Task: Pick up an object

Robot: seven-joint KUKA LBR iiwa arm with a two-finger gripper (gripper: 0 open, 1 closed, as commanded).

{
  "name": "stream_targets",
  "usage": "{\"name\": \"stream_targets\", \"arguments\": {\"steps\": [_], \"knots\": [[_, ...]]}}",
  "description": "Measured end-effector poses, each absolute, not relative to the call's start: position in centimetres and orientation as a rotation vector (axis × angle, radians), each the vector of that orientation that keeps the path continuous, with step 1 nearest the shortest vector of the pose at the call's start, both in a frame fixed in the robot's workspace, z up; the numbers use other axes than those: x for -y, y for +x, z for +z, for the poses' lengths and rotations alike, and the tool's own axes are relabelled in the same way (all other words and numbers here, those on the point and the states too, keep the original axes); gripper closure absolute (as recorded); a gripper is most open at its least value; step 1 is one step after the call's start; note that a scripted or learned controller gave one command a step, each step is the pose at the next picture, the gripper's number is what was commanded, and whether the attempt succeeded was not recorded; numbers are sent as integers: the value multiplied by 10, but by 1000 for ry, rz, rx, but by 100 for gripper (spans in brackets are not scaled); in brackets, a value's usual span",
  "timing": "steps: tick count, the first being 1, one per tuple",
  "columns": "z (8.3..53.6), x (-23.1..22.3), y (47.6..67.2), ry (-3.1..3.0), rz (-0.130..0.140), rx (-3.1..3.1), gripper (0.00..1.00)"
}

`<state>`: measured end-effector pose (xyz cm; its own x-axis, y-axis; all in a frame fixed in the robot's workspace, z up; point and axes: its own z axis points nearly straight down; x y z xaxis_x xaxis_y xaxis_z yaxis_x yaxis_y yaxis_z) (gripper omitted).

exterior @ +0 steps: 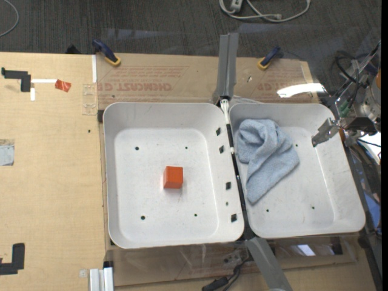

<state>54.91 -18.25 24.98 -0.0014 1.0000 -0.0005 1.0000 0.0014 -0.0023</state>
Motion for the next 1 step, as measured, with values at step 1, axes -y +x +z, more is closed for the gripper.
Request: {"name": "stream_targets", "arguments": {"steps": [1], "knots": [[219, 188, 486, -1847, 1, 2540, 0]]}}
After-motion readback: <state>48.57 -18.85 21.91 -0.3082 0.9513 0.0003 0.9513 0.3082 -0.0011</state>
